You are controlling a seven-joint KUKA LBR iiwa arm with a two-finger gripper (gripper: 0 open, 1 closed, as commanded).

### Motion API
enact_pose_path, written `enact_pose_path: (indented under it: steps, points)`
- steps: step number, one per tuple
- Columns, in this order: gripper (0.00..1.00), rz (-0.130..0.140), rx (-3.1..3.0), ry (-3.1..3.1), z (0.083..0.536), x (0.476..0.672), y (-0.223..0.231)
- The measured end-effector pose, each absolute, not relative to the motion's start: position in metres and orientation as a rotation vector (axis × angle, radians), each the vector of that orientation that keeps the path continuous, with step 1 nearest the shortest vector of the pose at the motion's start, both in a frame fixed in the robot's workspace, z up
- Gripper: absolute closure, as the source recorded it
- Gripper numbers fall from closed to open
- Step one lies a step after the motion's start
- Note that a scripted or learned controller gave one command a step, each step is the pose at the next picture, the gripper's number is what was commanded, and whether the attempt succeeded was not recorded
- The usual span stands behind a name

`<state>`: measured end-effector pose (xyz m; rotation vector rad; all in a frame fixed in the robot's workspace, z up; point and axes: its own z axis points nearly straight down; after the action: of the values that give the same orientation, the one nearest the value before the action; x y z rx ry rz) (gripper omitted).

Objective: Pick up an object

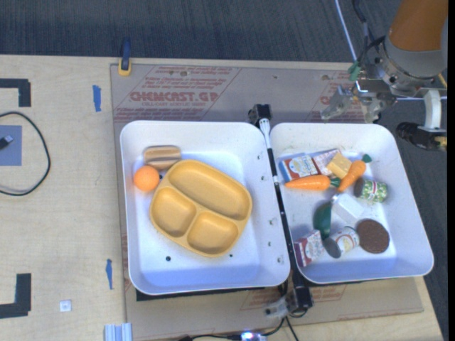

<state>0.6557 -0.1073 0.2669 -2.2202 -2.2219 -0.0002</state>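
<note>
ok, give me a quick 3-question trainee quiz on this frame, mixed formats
1. True or false: the yellow divided tray lies in the left bin.
2. Multiple choice: what sits right beside the orange ball, just above it in the camera view? A) a carrot B) the hot dog C) a can
3. Fill in: the gripper is above the far edge of the ____ bin, outside it, holding nothing visible.

Key:
1. True.
2. B. The carrots lie in the right bin.
3. Right.
</note>
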Motion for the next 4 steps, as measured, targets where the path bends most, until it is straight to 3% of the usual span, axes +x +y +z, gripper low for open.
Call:
enact_pose_path:
  steps: [1, 2, 3, 4]
  points:
    - [0.00, -0.014, -2.238, -2.236, 0.109, 0.625, -0.101]
    - [0.00, -0.002, -2.225, -2.222, 0.086, 0.585, -0.103]
    - [1.00, -0.008, -2.229, -2.225, 0.098, 0.586, -0.103]
    - [1.00, -0.001, -2.219, -2.222, 0.188, 0.512, -0.037]
